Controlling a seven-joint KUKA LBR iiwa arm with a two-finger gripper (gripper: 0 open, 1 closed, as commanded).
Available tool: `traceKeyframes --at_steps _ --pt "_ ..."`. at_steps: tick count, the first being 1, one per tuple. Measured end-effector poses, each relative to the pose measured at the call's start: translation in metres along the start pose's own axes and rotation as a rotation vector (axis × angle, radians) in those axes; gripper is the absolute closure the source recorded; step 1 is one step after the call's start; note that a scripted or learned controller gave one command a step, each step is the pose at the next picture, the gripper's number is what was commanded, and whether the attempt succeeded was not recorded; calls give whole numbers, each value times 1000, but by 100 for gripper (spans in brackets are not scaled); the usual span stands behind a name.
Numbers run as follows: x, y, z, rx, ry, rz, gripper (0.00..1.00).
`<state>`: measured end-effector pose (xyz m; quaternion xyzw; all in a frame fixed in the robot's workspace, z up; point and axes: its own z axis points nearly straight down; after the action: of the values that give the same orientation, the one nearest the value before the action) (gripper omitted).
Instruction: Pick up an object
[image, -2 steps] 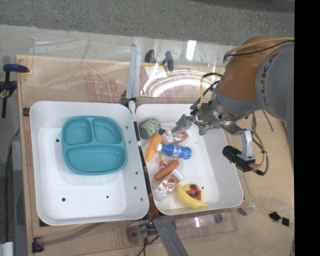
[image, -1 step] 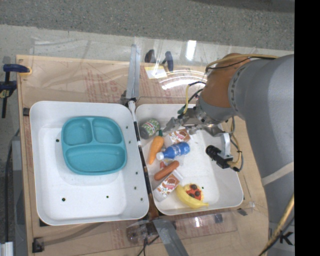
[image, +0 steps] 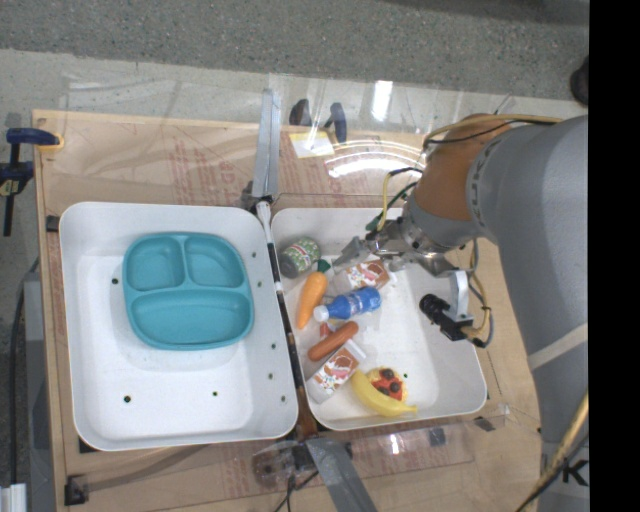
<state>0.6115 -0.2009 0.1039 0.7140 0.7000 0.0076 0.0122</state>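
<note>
The right bin (image: 455, 385) holds a pile of small items. A green can (image: 299, 256) lies at its back left, with an orange carrot (image: 311, 298) just in front of it. A blue-and-white bottle (image: 350, 305) lies across the middle, and a reddish sausage (image: 333, 340) and a printed packet (image: 335, 372) lie nearer the front. A yellow banana (image: 380, 400) lies at the front beside a red-topped piece (image: 388, 381). My gripper (image: 366, 252) hangs low over the back of the pile, right above a red-and-white packet (image: 370, 274) and to the right of the can.
The left bin (image: 90, 400) holds a teal divided plate (image: 188, 290). A raised divider (image: 283, 320) separates the bins. The grey arm with its orange band (image: 455, 165) covers the right bin's back right corner. A black cable part (image: 440, 312) hangs over the bin's right side.
</note>
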Motion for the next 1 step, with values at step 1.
traceKeyframes --at_steps 1 --pt "-1 2 -13 -2 -2 -3 100"
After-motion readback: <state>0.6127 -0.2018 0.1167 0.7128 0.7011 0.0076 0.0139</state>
